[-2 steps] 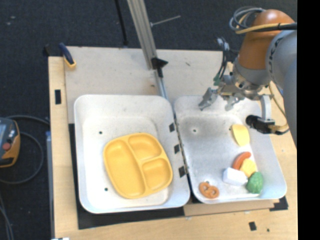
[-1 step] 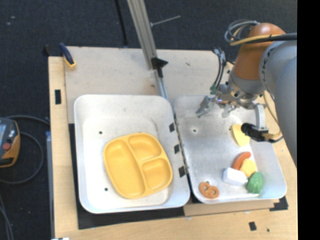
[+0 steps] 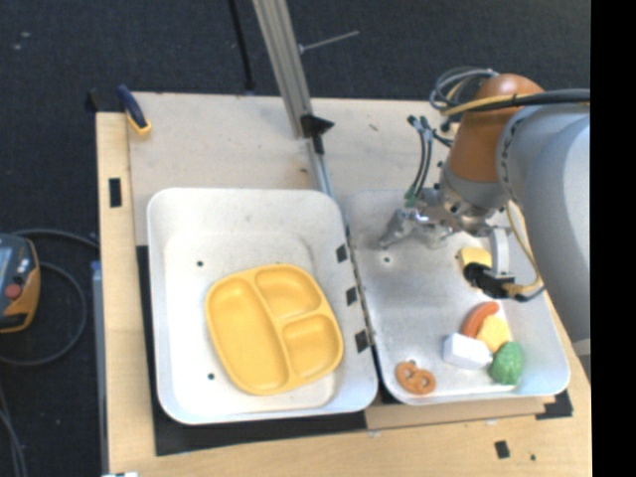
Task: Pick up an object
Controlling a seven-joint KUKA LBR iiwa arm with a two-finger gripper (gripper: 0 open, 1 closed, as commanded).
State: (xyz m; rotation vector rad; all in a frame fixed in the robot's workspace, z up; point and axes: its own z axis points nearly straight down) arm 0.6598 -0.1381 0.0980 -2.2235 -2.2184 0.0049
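Over the right bin's (image 3: 397,296) far edge hangs the claw (image 3: 422,219), grip state unreadable; toy foods (image 3: 487,341) cluster toward the near-right corner.

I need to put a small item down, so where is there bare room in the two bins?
The right bin is bare across its left and middle floor, between the divider and the toys. Its near right corner is crowded: pretzel, white block, green toy. The left bin is bare along its far strip, beyond the yellow tray.

The bench (image 3: 214,142) bears two white bins (image 3: 179,217) (image 3: 417,286) side by side.
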